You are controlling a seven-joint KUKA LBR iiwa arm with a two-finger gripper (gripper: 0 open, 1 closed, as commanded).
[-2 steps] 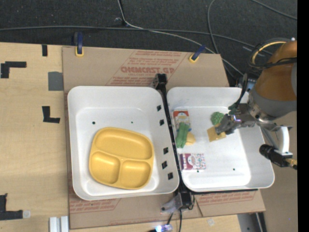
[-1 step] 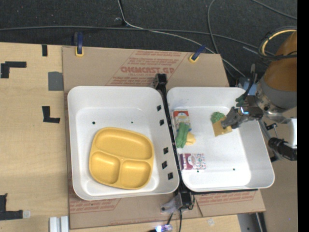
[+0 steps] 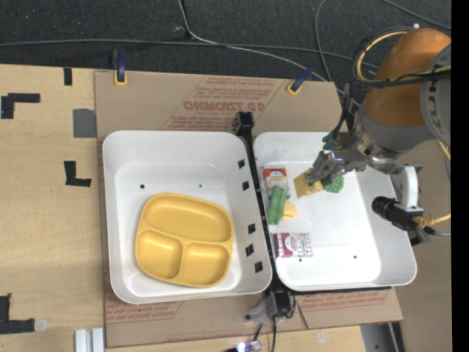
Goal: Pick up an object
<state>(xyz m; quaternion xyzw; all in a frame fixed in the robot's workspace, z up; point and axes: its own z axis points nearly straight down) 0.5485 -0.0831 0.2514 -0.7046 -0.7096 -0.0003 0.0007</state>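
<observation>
My gripper hangs low over the upper middle of the right bin. Directly beneath and beside it lie a tan wedge-shaped piece and a small green leafy toy; the gripper body partly covers both. Whether it touches either one is unclear. Further left in this bin are a red-and-white packet, a long green vegetable toy and a small yellow piece. A pink-and-white packet lies near the bin's front left.
The left bin holds a yellow divided plate. A black divider runs between the bins. The arm's grey and orange body looms over the right bin's far right corner, with a black fitting beside it.
</observation>
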